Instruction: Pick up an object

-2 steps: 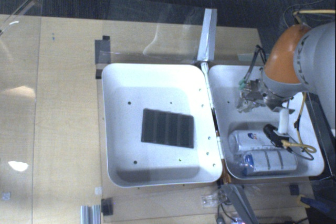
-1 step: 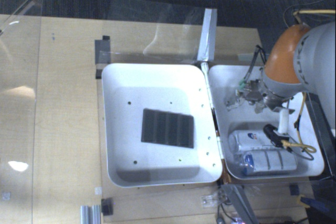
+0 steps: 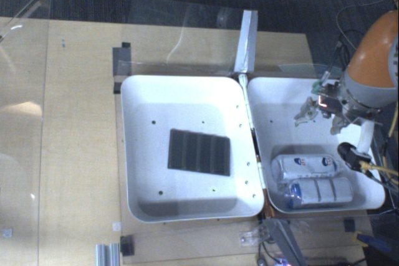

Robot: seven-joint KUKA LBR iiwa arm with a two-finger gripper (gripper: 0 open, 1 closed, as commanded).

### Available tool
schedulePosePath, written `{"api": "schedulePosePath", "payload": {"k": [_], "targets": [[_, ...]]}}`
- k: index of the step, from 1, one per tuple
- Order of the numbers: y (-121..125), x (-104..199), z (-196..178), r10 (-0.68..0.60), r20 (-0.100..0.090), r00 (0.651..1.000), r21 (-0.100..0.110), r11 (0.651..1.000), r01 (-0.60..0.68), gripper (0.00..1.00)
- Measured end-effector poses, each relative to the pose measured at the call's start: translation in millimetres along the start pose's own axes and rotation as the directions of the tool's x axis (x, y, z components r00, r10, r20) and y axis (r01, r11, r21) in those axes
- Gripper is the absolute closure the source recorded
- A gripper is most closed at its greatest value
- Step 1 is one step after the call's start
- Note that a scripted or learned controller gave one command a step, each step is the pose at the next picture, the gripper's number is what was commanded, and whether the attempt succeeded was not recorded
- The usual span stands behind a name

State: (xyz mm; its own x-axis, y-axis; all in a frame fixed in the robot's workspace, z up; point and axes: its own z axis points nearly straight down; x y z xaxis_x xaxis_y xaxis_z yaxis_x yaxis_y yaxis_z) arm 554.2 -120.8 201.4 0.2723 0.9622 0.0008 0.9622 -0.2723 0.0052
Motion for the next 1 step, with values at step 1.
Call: {"api": "schedulePosePath", "payload": {"k": [1], "targets": [[19.4,15.2,-8.5,0.096,0.000,0.995,0.001,0.995,-0.096,0.00]]}}
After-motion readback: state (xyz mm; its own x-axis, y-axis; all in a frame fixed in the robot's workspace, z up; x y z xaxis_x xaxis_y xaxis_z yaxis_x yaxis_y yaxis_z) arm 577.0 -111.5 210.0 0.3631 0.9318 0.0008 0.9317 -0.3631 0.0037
